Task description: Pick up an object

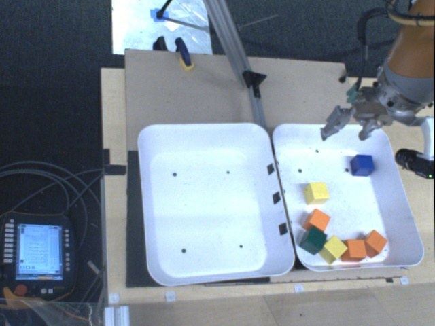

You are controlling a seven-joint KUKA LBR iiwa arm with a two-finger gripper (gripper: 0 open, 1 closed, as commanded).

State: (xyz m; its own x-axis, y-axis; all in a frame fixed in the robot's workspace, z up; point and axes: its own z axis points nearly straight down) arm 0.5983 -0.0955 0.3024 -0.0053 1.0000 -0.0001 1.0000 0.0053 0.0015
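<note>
Camera view, tan bench (204, 94), two white bins (204, 263), dark carpet (54, 60).

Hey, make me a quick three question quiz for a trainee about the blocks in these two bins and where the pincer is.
1. True or false: the blue block touches the other blocks.
2. Which bin holds the blocks: A left, B right?
3. Fill in: the pincer hovers with its fingers spread near the bin's ___ rim.

Key: 1 false, it lies alone. 2 B. 3 far; it grips nothing.
</note>
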